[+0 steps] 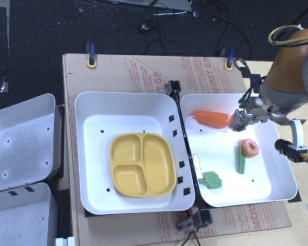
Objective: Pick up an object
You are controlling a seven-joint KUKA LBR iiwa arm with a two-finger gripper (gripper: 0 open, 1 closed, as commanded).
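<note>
Hovering at the orange carrot's blunt end, the end effector sits low in the right bin; whether it is apart or together cannot be told. Just below it lie a pink ring, green stick and green block. Risk, as judged: an end-on approach could push the carrot away, causing a missed grasp.

One fixed camera looks slantwise down from above on both white bins.
</note>
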